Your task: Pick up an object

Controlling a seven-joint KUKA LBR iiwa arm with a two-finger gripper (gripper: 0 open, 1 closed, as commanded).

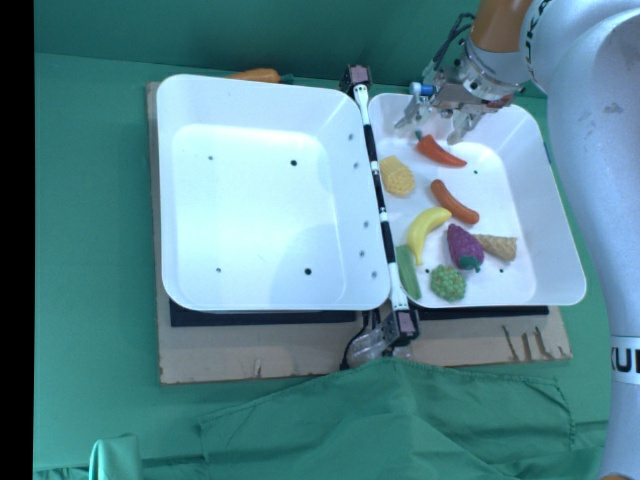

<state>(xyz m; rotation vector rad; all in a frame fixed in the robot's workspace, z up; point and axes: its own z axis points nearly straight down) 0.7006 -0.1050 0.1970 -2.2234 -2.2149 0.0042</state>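
Observation:
My gripper [437, 121] hangs over the back of the right bin [540, 168], its fingers spread open with nothing between them. Just below and in front of it lies a red chili pepper [438, 152]. Further forward in the same bin lie a yellow corn cob [397, 176], a red sausage [454, 201], a yellow banana [425, 230], a purple grape bunch [463, 245], an ice-cream cone [497, 245], a green pea pod [407, 271] and a green broccoli-like piece [448, 283].
The left bin [200, 118] holds no toys. An orange carrot [256, 74] lies outside it, behind its back rim. A black-and-white divider bar [376, 183] runs between the bins. Green cloth [400, 418] is bunched at the front.

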